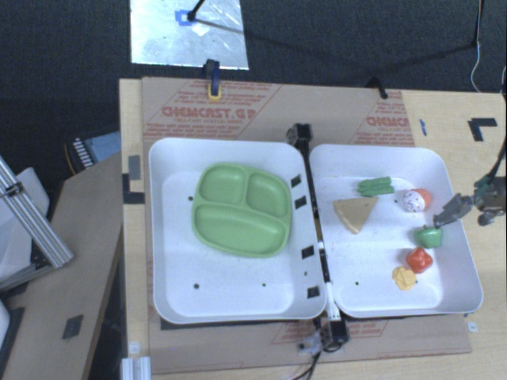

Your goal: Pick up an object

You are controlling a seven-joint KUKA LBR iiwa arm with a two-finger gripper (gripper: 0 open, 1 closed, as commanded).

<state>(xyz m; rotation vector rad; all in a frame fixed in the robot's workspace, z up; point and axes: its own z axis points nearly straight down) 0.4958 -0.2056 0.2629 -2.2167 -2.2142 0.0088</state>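
bench (135, 307) | brown printed sheet (261, 109) | two white bins: left (170, 291), right (455, 291)

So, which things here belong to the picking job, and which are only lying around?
For the job:
- grey two-finger gripper, at the right bin's edge
- small green toy piece, beside the gripper
- red toy piece
- yellow toy piece
- tan wedge
- green bean-like toy
- white and orange ball

Lying about:
- green divided plate, left bin
- silver sheet
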